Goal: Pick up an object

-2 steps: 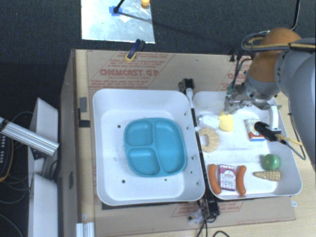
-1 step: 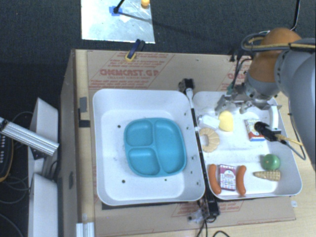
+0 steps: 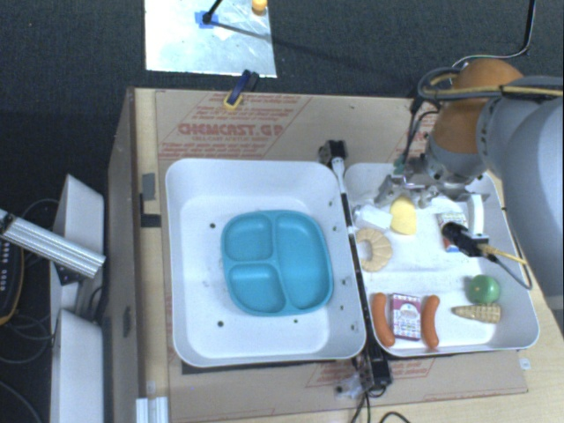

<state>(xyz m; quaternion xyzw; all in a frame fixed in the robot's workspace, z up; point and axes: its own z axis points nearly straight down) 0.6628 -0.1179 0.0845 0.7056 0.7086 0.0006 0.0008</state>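
Two white bins are set side by side on a board point(image 3: 238, 126) printed "CHEMCAST GP" in red, over dark carpet. A blue tray point(image 3: 275, 261) is held in the left bin point(image 3: 189, 236). In the right bin point(image 3: 520, 320), a yellow piece point(image 3: 404, 218) is seen just below the gripper point(image 3: 407, 189), apart from it. The arm point(image 3: 520, 139) is bent in from the right, wrist down; whether the fingers are spread cannot be told

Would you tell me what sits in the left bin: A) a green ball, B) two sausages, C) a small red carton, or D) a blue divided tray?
D: the blue divided tray lies in the left bin, while the other items lie in the right bin.
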